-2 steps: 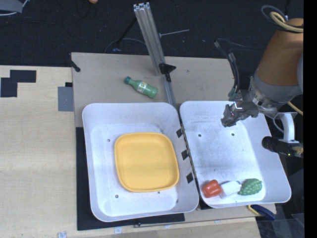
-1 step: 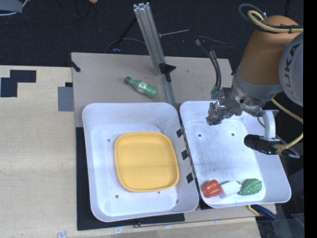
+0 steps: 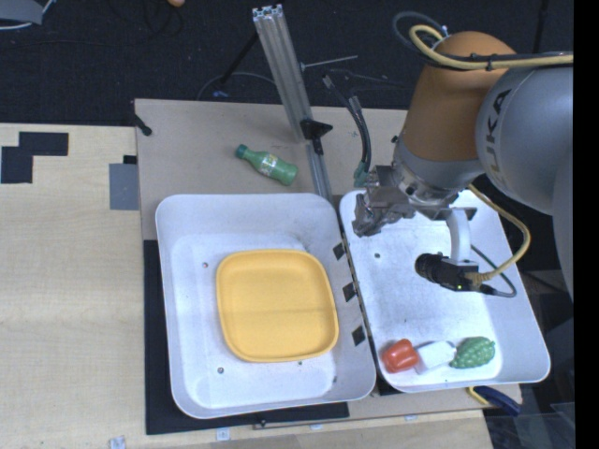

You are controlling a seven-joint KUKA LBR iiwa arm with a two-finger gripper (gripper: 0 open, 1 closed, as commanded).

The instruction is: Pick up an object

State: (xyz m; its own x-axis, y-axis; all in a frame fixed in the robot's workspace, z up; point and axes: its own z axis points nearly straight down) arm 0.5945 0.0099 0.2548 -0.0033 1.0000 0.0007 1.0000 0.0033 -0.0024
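1. The grey arm point(image 3: 524, 129) comes in from the right, its orange band point(image 3: 449, 92) tilted down and left over the right bin point(image 3: 524, 344).
2. The wrist angles toward that bin's upper left corner, and the hand point(image 3: 370, 215) sits low there, dark and compact, just inside the rim.
3. Whether the hand is open or closed, I cannot tell; it reads as one dark mass from this angle, and nothing can be seen gripped in it.
4. A black cable-fed module point(image 3: 447, 271) hangs off the wrist on a white bracket, hovering over the middle of the right bin.
5. Yellow cable point(image 3: 449, 40) loops over the top of the orange band, and another run trails down the arm's right side.
6. On the grey casing, white letters run along the edge; they look like part of "KUKA" but are cut off and slanted.
7. Pickable things sit well apart from the hand, in the right bin's near edge: a red piece point(image 3: 400, 354), a white piece point(image 3: 434, 354) touching it, and a green bumpy piece point(image 3: 474, 352) just beside that.
8. The left bin point(image 3: 187, 251) carries a yellow square plate point(image 3: 277, 304), lying flat.
9. A green bottle point(image 3: 267, 165) lies on its side on the desk point(image 3: 187, 148) behind the bins; its pale label is too small to read.
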